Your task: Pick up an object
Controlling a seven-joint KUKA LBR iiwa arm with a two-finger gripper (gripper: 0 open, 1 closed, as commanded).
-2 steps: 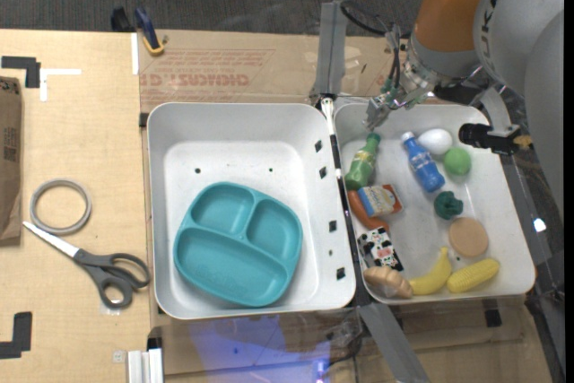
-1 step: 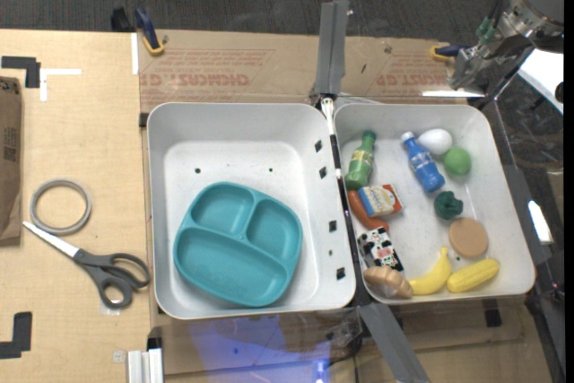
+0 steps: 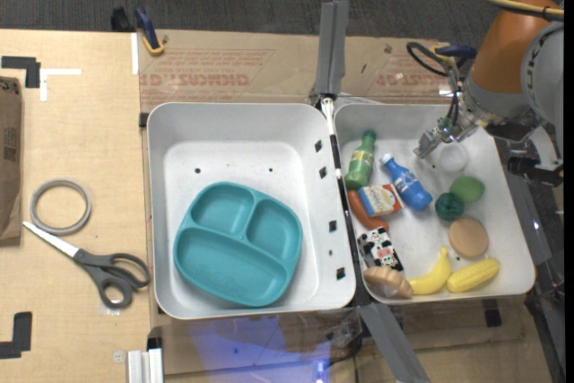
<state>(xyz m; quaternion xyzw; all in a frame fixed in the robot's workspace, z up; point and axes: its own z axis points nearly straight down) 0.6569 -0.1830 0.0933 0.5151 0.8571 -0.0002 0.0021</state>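
End effector [image 3: 437,139] above, perhaps, blue bottle [image 3: 406,184].

The grey arm [image 3: 538,76] enters from the right edge of the camera view, its orange band [image 3: 504,40] sitting at the upper right above the wrist. From there the wrist slants down and to the left. The two-finger gripper [image 3: 431,144] points down-left at the end of it, low over the upper right part of the right-hand bin [image 3: 511,193]. Nothing is visible between its metal fingers [image 3: 439,139]. Dark cables [image 3: 430,58] loop beside the wrist.
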